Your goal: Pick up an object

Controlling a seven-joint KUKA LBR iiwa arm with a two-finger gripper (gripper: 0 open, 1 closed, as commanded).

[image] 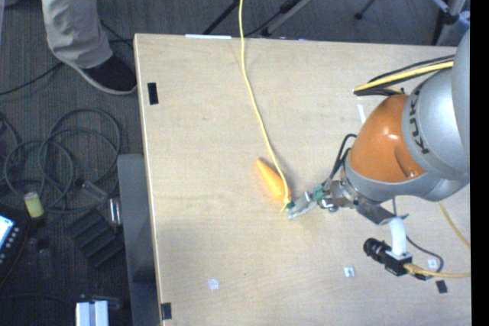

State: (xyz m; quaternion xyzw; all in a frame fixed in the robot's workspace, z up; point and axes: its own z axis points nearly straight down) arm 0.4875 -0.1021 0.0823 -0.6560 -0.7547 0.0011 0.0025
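An orange, carrot-shaped object (268, 178) lies on the tan bench top (199, 164) near its middle. A thin yellow cable (246, 50) comes down from the top of the view and ends beside the object's right end. My gripper (299, 207) sits low over the bench just right of and below the orange object, a short gap away from it. The grey arm with its orange band (386, 141) reaches in from the right behind the gripper. Nothing shows between the gripper's tips at this size.
A black and white fitting with a cable (388, 252) hangs below the wrist. Small white scraps (349, 271) lie on the bench near the front. Black tabs (153, 93) mark the bench's left edge. On the floor to the left are a person's shoe (113, 75) and coiled cables (61, 156).
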